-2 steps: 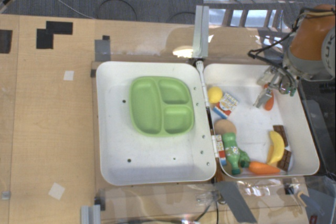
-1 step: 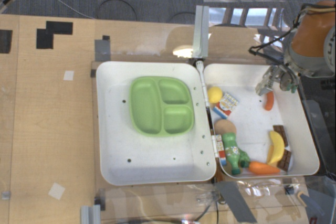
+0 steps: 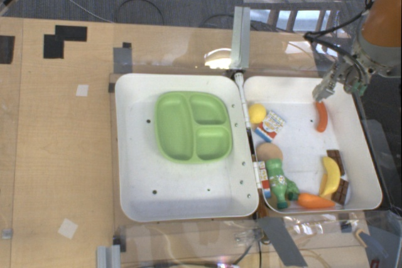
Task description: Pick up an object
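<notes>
Lying near the far right edge of the right bin (image 3: 370,179), the small orange-red sausage (image 3: 321,116) looks the likeliest target, with the gripper (image 3: 323,92) just above its upper end. Whether the jaws are parted I cannot tell. A good grasp would straddle its narrow width, then descend squarely. A banana (image 3: 330,175) lies toward the near right corner; a green tray (image 3: 191,126) sits in the left bin (image 3: 135,198).
</notes>
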### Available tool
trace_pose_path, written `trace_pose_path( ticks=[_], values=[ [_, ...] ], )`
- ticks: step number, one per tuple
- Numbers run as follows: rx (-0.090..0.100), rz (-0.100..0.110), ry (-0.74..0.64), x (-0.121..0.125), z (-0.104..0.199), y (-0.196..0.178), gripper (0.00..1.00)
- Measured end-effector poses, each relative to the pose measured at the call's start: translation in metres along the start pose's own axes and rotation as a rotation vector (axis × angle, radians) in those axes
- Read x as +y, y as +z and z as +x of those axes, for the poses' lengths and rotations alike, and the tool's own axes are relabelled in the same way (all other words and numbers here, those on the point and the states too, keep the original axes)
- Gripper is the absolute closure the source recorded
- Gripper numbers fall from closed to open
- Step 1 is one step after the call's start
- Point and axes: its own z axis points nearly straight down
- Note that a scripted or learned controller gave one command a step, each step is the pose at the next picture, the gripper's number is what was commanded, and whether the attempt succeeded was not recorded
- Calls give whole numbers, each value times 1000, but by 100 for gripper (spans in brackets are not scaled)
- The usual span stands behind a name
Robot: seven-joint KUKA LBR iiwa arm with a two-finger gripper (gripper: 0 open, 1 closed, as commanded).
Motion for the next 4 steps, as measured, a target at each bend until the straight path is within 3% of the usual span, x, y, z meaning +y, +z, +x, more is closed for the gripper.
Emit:
trace_pose_path(
  ticks=[1, 2, 3, 4],
  values=[
    [12, 6, 307, -38, 60, 125, 100],
    [7, 3, -125, -39, -2, 44, 100],
    [11, 3, -126, -39, 0, 46, 0],
    [9, 3, -170, -33, -23, 123, 0]
  ],
)
